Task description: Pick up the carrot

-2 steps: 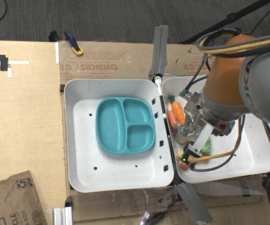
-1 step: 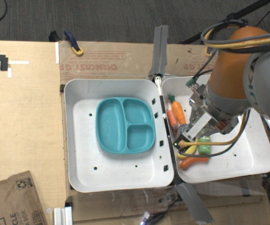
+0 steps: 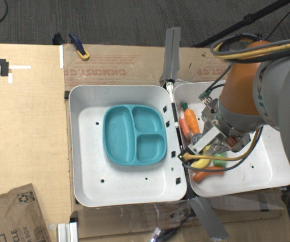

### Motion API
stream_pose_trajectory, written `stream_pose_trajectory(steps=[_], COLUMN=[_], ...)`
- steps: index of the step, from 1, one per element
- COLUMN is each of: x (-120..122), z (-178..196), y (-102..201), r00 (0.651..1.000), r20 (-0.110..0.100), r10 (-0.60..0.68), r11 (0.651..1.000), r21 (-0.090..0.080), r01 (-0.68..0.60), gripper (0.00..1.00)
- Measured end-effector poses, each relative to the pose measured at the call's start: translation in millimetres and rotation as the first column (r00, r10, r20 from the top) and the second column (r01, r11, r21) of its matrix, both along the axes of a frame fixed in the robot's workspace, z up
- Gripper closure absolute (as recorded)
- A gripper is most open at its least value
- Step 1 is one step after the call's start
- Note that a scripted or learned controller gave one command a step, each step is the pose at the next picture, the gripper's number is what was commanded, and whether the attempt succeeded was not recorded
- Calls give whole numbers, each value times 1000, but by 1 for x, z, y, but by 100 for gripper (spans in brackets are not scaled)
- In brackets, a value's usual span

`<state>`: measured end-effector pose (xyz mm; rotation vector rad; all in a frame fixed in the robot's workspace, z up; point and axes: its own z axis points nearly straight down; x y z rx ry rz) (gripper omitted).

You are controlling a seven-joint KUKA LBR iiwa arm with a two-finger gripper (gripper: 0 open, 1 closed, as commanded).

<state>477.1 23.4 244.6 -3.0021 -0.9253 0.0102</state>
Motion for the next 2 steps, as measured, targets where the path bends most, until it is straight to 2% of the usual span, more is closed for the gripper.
stream_pose_trajectory(steps=[1, 2], x=[1, 1], z=[36, 50], y=[-21, -10], r00=[997, 951], r20=[3, 3], r10=[-74, -310], r11=[997, 951], r21=[-1, -2], r01=[74, 310], gripper=[100, 100])
